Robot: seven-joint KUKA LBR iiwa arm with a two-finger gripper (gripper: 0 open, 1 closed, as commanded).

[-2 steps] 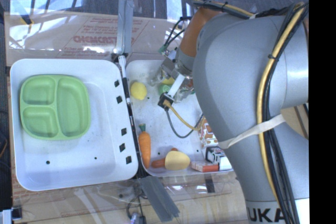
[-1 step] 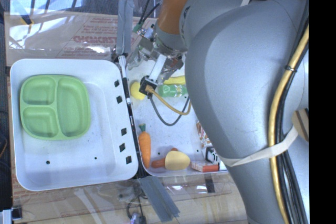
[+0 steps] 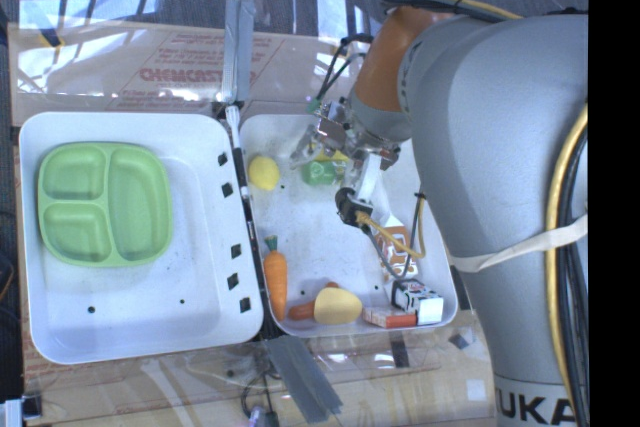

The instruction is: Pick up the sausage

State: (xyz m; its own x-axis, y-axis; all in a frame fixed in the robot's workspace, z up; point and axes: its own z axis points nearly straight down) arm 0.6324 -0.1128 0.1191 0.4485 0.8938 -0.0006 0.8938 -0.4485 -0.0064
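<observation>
The table (image 3: 120,65) is covered with a brown cardboard sheet with red print and strips of clear shiny tape, and dark grey carpet lies beyond its far edge. Two shallow white plastic bins sit side by side on it, joined by black clips along the shared rim. The left bin (image 3: 190,305) holds a light green three-compartment plastic plate (image 3: 103,203) at its left. In the right bin (image 3: 310,245), a small yellow lemon-like ball (image 3: 264,173) lies near the dividing rim, an orange toy carrot (image 3: 275,281) lies lengthwise below it, and the reddish-brown sausage (image 3: 301,311) rests at the near wall, partly hidden by a yellow rounded toy (image 3: 338,306) touching it. A small red and white box (image 3: 404,311) sits in the near right corner. The grey arm with its orange band (image 3: 385,65) reaches over the bin's far side; the tool (image 3: 335,150) hangs just above a green leafy toy (image 3: 322,172), well apart from the sausage, and whether it is spread or pressed together cannot be told
</observation>
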